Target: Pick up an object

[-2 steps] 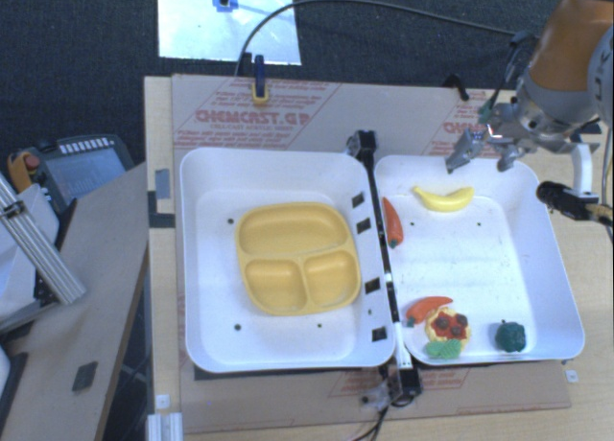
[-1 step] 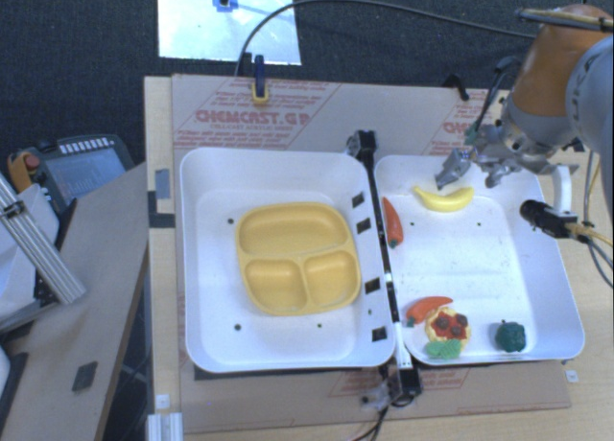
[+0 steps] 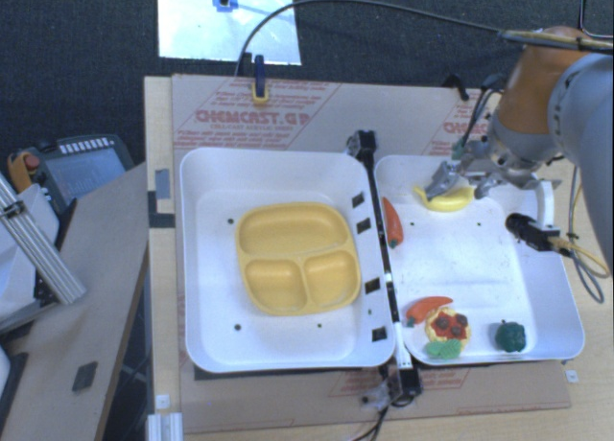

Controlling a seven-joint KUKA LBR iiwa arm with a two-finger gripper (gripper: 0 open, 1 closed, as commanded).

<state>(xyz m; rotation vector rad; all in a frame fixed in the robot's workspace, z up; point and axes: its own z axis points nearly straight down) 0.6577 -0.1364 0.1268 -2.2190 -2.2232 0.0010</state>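
My gripper (image 3: 464, 186) hangs low over the far part of the right bin (image 3: 480, 257), its two fingers spread open. A yellow toy banana (image 3: 447, 201) lies on the bin floor just under and slightly left of the fingertips; nothing is held between them. Along the bin's left wall lies a red chili (image 3: 393, 222). At the near edge are a red pepper (image 3: 429, 306), a toy pizza slice (image 3: 447, 326) and a green pepper (image 3: 510, 336).
The left bin (image 3: 206, 238) holds a yellow divided plate (image 3: 296, 257). A black divider (image 3: 376, 238) runs between the bins. A black fitting with a cable (image 3: 530, 229) hangs from the arm over the right bin's right side.
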